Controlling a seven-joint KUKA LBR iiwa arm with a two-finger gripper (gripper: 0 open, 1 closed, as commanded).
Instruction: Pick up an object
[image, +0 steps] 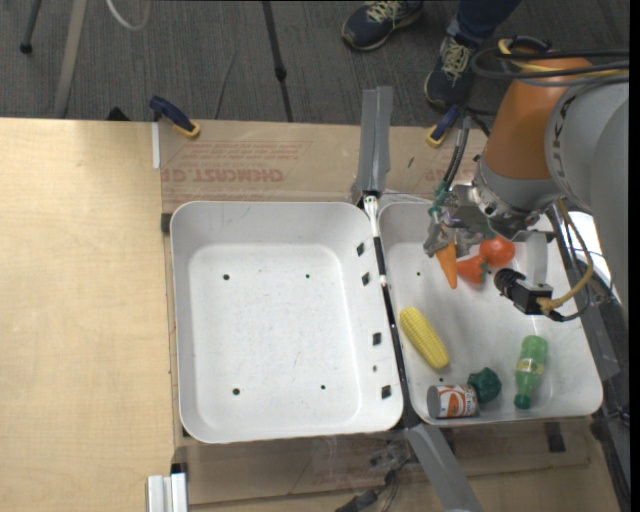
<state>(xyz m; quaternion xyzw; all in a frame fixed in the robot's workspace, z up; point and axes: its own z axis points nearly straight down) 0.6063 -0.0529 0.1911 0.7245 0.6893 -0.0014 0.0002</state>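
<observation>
Orange carrot (447, 266) half behind tool (443, 238)

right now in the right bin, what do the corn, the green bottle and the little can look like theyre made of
Corn: looks like moulded plastic, an even yellow with a soft sheen; probably toy food. Green bottle: apparently translucent plastic, with a pale label band. Can: possibly metal or plastic, with a printed red and white wrap and a greyish end; too small to settle.

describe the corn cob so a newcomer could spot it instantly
Look in the right-hand white bin, the one under the arm. Near its left wall, about halfway down, lies the corn cob, slanted. It is the only yellow, knobbly item; the can and green bottle lie nearer the front edge.
</observation>
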